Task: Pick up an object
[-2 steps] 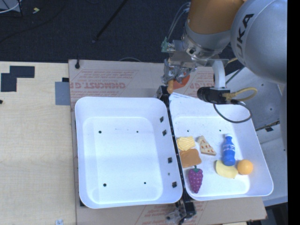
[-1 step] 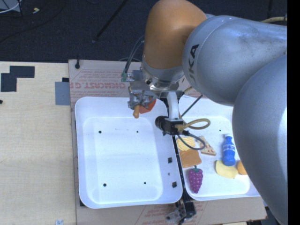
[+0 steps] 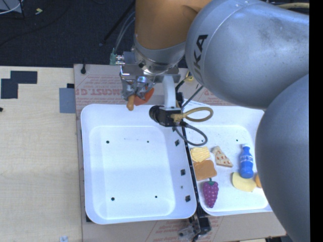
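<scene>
Orange toy [image 3: 135, 99]: you see it pinched in the gripper [image 3: 137, 92], hanging over the left bin's [image 3: 96, 185] far edge. Its long axis slants downward-left from the fingers; remaining toys lie in the right bin [image 3: 237, 203].

Grey arm [image 3: 252, 44] poses its hand [image 3: 137, 92] pointing downward.

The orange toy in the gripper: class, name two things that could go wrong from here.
1. The orange toy hangs low from the gripper, seemingly pinched only at one end, so it may slip out.
2. It sits above the far rim of the left bin, so a drop might land outside on the cardboard.
</scene>
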You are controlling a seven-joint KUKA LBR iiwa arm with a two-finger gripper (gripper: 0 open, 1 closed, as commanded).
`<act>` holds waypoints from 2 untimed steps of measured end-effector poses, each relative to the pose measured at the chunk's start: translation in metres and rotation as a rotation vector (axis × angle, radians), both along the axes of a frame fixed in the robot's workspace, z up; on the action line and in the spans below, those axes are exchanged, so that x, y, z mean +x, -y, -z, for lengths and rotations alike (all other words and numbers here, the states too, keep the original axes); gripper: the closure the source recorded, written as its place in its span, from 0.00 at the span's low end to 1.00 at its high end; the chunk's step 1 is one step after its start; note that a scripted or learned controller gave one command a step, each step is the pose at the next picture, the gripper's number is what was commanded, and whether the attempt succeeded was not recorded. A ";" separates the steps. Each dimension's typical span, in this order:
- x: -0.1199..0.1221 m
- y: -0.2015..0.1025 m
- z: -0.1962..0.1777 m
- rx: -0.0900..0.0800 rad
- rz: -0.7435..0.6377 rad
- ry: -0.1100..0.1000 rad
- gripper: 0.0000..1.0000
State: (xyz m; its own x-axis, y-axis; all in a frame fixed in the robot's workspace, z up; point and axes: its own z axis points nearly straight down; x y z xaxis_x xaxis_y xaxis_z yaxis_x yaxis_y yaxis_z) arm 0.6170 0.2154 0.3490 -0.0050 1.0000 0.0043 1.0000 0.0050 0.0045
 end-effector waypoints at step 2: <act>-0.036 -0.027 -0.136 -0.004 0.006 -0.005 1.00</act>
State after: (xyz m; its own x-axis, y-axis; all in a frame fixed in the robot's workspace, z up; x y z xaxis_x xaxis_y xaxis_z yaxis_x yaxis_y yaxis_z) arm 0.5813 0.2423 0.4850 0.0007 1.0000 0.0004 1.0000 -0.0007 -0.0004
